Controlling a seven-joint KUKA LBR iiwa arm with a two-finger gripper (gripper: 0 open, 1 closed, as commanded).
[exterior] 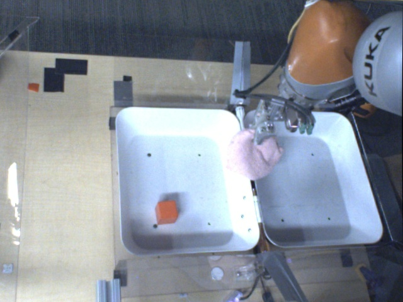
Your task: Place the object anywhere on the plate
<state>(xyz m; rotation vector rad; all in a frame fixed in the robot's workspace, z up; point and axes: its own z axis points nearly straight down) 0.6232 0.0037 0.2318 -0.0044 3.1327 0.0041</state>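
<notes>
Wooden bench (63, 168), two white bins (132, 168), pincer (261, 129) gripping pink plate (253, 156), orange block (167, 212) in left bin

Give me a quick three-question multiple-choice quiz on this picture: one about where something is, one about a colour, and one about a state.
1. Where is the block?
A. In the left bin
B. In the right bin
C. On the bench outside the bins

2. What colour is the block?
A. Green
B. Blue
C. Orange

3. How does the block stand in relation to the gripper?
A. It hangs from it
B. It lies on the bin floor, well apart from it
C. It leans against it

Answers:
1 A, as the block sits near the left bin's front left corner.
2 C, as it is plainly orange against the white floor.
3 B, as the gripper is up at the seam between the bins, by a pink thing, with bare floor between it and the block.
</notes>
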